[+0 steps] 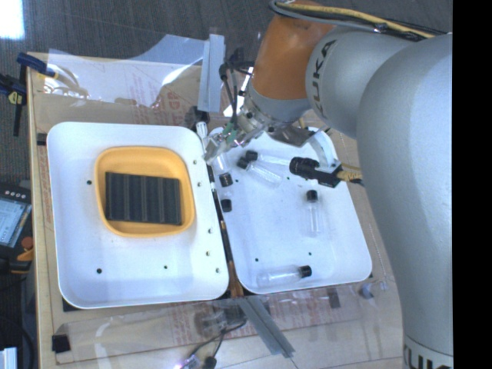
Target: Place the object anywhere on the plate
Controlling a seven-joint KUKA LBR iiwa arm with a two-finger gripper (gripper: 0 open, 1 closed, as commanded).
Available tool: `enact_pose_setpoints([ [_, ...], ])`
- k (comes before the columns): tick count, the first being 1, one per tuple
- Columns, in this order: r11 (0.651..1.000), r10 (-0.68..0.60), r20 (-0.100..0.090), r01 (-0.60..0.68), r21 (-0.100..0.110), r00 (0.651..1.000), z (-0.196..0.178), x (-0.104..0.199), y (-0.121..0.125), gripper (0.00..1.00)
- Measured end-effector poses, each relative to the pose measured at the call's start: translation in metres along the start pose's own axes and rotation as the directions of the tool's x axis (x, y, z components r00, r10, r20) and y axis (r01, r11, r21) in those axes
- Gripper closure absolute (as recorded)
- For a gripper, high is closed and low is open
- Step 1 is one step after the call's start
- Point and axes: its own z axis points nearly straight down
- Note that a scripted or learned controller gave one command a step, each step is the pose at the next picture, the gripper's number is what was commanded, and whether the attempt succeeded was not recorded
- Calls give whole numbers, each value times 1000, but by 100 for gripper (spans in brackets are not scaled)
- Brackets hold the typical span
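A yellow plate (143, 163) with a dark ribbed middle lies in the left bin (77, 260). Several clear tubes with black caps lie in the right bin (338, 244): one (261, 171) near its far left corner, one (314, 215) in the middle, one (281, 276) by the near edge. A further tube (217, 165) lies along the bin's left wall. My gripper (227, 138) hangs low over the far left corner of the right bin, just above the tubes there. Nothing can be made out between its tips.
A small black cap (226, 204) lies by the divide between the bins. The grey arm fills the right side above the right bin. Clear plastic sheeting (115, 79) and a grey bracket (211, 71) stand behind the bins.
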Motion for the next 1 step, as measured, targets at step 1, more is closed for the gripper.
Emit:
enact_pose_setpoints([
  [1, 992, -128, -3, 128, 3, 992, 11, 30, -15, 100],
])
